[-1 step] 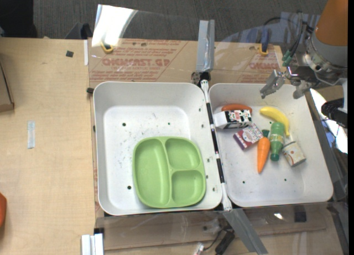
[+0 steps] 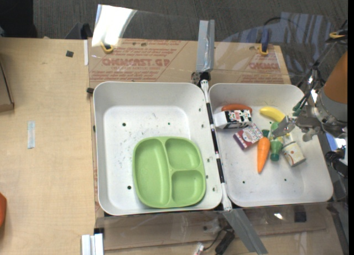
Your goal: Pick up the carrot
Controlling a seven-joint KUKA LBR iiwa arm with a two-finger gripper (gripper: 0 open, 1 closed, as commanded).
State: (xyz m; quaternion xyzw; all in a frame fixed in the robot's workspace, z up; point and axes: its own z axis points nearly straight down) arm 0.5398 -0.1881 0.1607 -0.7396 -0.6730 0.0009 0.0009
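Note:
The carrot [image 2: 263, 154] is orange with a small green top. It lies in the right bin [image 2: 276, 190], roughly upright in the picture, with its tip pointing toward the front. My gripper [image 2: 283, 129] reaches in from the right and hovers just above and to the right of the carrot's green end. Nothing shows as held in it. The arm's grey wrist [image 2: 332, 102] stands over the bin's right rim.
Packed around the carrot are a yellow banana [image 2: 272, 114], a red and white carton [image 2: 234, 116], a pink packet [image 2: 248, 136], a green item [image 2: 275, 149] and a pale block [image 2: 293, 153]. The left bin [image 2: 110, 138] holds a green divided plate [image 2: 168, 171].

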